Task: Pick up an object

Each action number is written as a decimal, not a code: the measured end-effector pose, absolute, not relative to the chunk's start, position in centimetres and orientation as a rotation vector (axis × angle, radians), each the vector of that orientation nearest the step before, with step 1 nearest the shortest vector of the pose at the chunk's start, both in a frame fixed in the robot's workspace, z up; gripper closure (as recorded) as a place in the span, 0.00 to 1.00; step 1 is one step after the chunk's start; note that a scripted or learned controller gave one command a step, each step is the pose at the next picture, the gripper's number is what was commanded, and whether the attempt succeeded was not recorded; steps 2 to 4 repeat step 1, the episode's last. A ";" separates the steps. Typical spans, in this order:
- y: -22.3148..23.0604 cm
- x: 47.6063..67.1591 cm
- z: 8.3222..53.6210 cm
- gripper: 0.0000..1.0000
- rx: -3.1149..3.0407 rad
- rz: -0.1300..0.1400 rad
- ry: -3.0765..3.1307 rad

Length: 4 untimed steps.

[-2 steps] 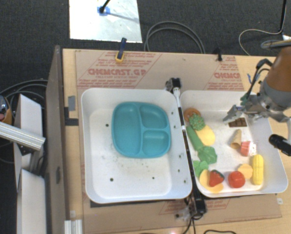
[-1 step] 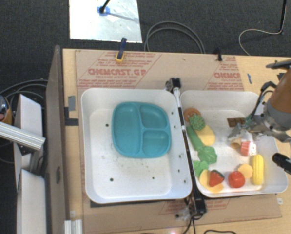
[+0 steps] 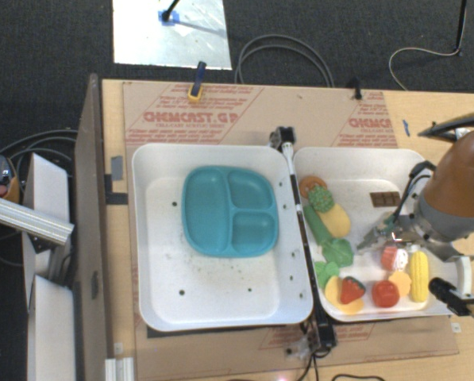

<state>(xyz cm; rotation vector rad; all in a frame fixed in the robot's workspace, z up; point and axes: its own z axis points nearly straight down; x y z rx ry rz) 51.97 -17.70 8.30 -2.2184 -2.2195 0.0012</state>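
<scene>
The right bin holds several toy foods. A pink and white piece lies by a yellow corn cob, a red tomato and an orange wedge. Near the front rim a strawberry rests on a yellow piece. Green vegetables and a yellow lemon lie along the bin's left wall, and a brown chocolate bar is further back. My gripper hangs low over the bin, just above the pink and white piece, with the arm's orange band behind it.
In the left bin lies a teal divided plate. A black divider rail runs between the bins. Cables loop on the cardboard behind the bins, and an aluminium frame stands at the left.
</scene>
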 end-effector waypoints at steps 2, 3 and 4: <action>-17.8 52.3 9.5 1.00 -2.222 -0.004 -2.227; -17.8 52.3 9.5 1.00 -2.222 -0.004 -2.227; -17.8 52.3 9.5 1.00 -2.222 -0.004 -2.227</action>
